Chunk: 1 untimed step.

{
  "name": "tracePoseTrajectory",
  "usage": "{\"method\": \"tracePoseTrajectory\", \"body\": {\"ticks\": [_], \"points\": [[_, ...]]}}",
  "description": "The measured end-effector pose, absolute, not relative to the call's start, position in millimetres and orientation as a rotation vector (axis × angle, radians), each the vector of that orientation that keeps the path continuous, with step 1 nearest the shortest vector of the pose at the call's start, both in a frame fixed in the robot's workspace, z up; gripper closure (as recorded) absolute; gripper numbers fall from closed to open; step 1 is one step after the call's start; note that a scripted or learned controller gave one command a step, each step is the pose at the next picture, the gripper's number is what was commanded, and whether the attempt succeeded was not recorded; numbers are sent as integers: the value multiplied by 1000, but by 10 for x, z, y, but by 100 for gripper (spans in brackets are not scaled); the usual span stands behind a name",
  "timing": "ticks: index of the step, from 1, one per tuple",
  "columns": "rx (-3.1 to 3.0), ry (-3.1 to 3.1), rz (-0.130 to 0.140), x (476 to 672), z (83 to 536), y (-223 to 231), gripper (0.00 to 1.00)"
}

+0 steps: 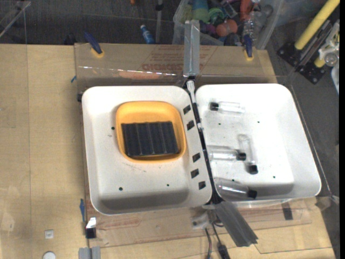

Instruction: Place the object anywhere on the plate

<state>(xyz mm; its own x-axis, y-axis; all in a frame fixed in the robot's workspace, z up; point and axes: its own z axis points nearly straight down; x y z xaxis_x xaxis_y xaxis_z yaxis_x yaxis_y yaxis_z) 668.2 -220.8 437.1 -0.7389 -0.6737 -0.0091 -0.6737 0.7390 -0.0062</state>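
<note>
On your left, the left bin holds an orange plate with a dark ribbed slab lying flat on it, apparently where the task wants it. The right bin holds clear vials with black caps, scattered loosely apart. You cannot tell the hand's state.
</note>
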Motion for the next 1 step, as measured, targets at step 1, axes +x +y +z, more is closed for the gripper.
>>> {"method": "tracePoseTrajectory", "body": {"ticks": [1], "points": [[-1501,2748,-4,6681,4367,-2209,100]]}}
